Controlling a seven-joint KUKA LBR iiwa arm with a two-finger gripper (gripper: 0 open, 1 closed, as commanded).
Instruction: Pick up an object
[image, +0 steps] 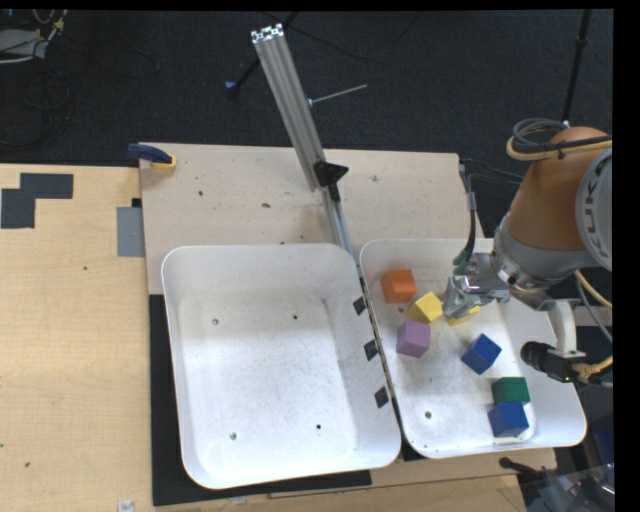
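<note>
A small yellow block lies in the right bin, likely light, rigid and smooth; opposite flat faces suit gripping. My gripper sits just beside it, holding nothing visible; its opening I cannot tell. Orange block and purple block lie near.

Even, fairly bright light falls from overhead. The left bin glares white along its near floor, with a soft grey shade across its far half. The blocks throw only faint shadows. The floor behind stays dark. Everything looks slightly soft, grainy.
</note>
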